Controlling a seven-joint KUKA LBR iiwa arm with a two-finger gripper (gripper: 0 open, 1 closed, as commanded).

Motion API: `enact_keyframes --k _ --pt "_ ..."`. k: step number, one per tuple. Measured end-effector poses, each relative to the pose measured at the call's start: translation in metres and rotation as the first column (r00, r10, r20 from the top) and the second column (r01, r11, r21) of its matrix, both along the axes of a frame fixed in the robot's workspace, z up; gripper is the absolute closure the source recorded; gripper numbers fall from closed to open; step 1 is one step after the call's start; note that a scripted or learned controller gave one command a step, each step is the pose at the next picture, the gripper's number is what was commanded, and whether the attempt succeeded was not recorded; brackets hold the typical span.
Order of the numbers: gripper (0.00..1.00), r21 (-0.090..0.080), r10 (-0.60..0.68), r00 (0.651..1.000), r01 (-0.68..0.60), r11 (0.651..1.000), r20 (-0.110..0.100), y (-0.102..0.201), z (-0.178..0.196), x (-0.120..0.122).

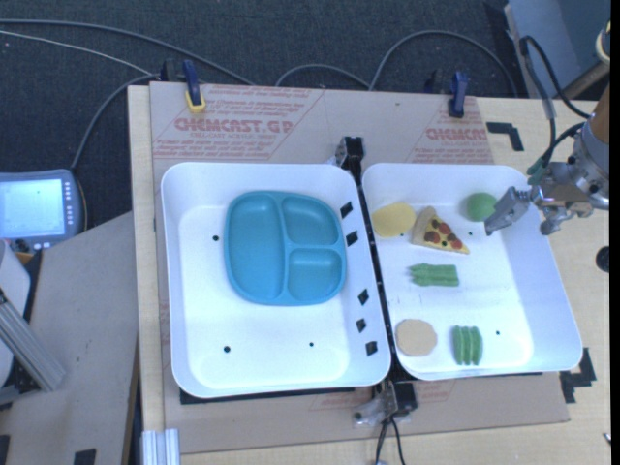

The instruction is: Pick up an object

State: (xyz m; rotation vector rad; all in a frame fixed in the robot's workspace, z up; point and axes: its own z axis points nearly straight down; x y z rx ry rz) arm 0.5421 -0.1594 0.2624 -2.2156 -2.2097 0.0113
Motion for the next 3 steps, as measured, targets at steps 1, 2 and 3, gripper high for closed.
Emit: enact_keyframes --k 1,2,3 --pt "0.00 -0.003 0.003 1.000 -0.003 1.000 0.012 0.000 0.006 0.002" --pt "0.00 -0.001 0.001 1.000 -0.001 1.000 0.008 -0.007 -0.039 0.002" --pt "0.00 0.000 0.003 1.000 -0.003 1.000 0.006 0.003 -0.088 -0.002"
